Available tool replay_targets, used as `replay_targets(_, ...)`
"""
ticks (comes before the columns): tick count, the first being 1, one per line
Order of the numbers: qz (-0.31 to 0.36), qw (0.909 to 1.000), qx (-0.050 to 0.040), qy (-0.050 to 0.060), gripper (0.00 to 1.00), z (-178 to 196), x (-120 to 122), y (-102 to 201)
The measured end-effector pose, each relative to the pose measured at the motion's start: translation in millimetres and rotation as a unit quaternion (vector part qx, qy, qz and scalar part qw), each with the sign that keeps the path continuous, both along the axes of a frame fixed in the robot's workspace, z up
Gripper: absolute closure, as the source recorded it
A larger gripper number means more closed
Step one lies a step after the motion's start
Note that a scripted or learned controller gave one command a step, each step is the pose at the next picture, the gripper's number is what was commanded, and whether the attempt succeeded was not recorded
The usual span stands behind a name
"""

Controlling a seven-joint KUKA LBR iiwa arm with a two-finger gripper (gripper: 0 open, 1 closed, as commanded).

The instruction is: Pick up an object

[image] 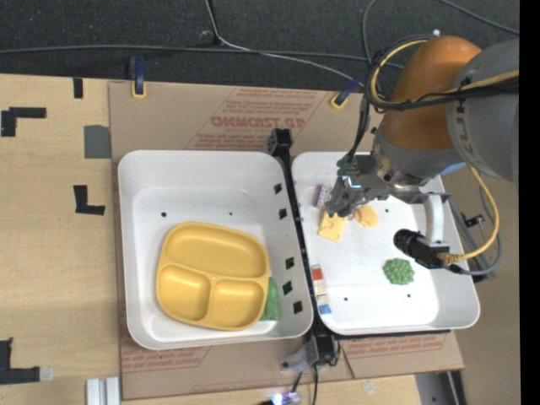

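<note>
Left bin (pixel 126 175): yellow divided tray (pixel 211 277) covers most of the floor, and a green item (pixel 272 300) is wedged against its right side. Open passage only along the far strip.

Right bin (pixel 468 306): near half is bare, free from above. Far-left part is crowded with two yellow pieces (pixel 332 228) and a purple scrap (pixel 321 196), the gripper (pixel 344 199) close over them. Green clump (pixel 399 270) stands apart at mid-right.

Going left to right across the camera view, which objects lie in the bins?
Yellow divided tray → green item at its right edge → yellow wedge → smaller yellow piece → green bumpy lump.
</note>
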State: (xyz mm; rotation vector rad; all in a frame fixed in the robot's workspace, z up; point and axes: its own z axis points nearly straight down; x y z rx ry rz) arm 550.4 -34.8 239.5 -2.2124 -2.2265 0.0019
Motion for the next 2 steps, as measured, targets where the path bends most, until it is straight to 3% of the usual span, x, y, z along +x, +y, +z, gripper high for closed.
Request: replay_targets(2,0.001,1.0,0.0,0.0,1.0,1,-8,117)
